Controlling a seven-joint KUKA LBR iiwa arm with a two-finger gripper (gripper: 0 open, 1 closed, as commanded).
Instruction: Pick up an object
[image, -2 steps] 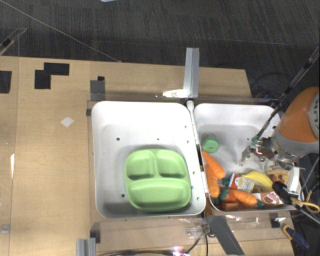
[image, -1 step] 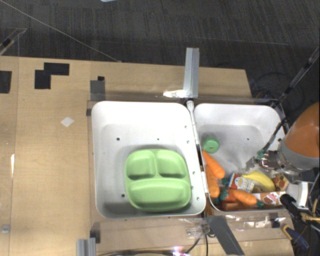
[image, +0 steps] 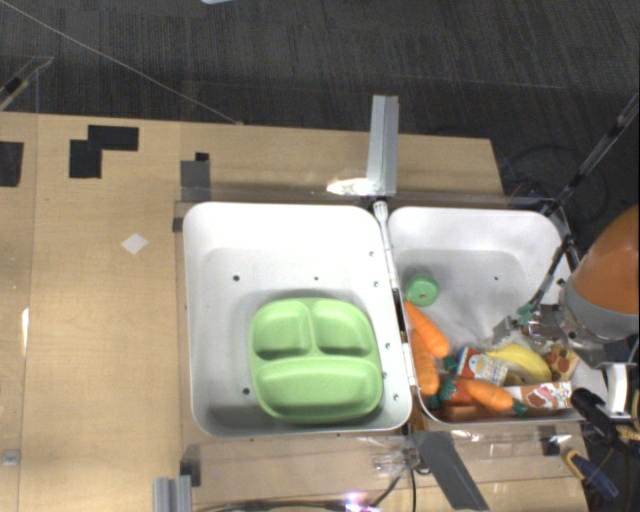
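Observation:
The right bin (image: 470, 240) holds a heap of toy food along its near side. A yellow banana (image: 527, 358) lies near the right wall, with a red-labelled packet (image: 488, 366) beside it. Two orange carrots (image: 430, 337) lie against the left wall and a third carrot (image: 490, 396) lies at the front. A small green round piece (image: 421, 291) sits apart, further back. My gripper (image: 540, 322) hangs low at the bin's right side, just above and behind the banana, under the orange band (image: 612, 262).
The left bin (image: 230, 250) holds a green divided plate (image: 315, 358) towards its front. A metal post (image: 383, 145) stands behind the wall between the bins. Another red packet (image: 545, 397) lies in the right bin's front right corner.

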